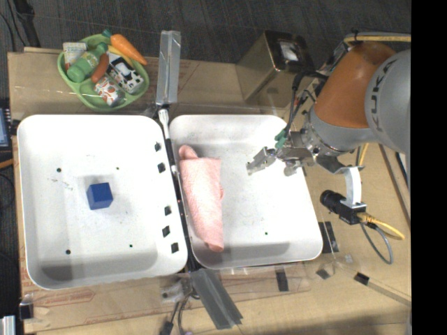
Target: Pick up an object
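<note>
Two white bins side by side on the bench. Left bin [42, 187]: one small blue cube [100, 195], sitting left of centre on the floor of the bin. Right bin [279, 239]: a pink cloth [202, 194], rolled or folded lengthwise, lying along the bin's left wall from near the top corner down toward the bottom edge.

Arm enters from the right, orange band above the wrist. Gripper [257, 163] sits over the upper right part of the right bin, pointing left. Cannot tell how far the gripper is open; nothing visible in its grasp.

Cloth lies to the left of the gripper and slightly lower, apart from it, with bare bin floor between. Cube is well apart, across the divider in the other bin.

Behind the left bin: a green bowl [87, 96] holding toy food, including a carrot [126, 46].
</note>
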